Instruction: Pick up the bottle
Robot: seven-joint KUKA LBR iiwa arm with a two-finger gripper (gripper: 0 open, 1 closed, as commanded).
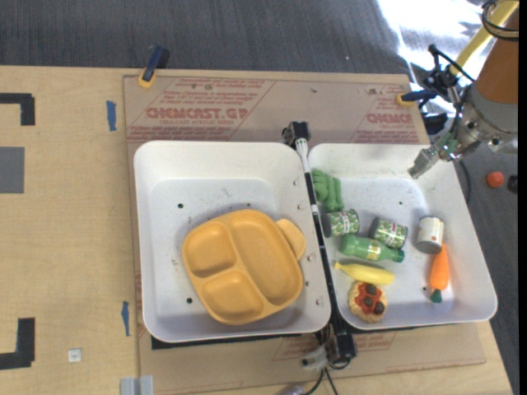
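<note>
The green bottle lies on its side in the middle of the right bin, cap end pointing right. My gripper hangs over the bin's far right corner, well up and to the right of the bottle and apart from it. Nothing shows in the gripper. The arm's orange band and grey wrist rise behind it at the right edge of the view.
Around the bottle lie two green-labelled cans, a green leafy toy, a silver can, a carrot, a banana and a small pizza toy. A yellow divided tray lies in the left bin.
</note>
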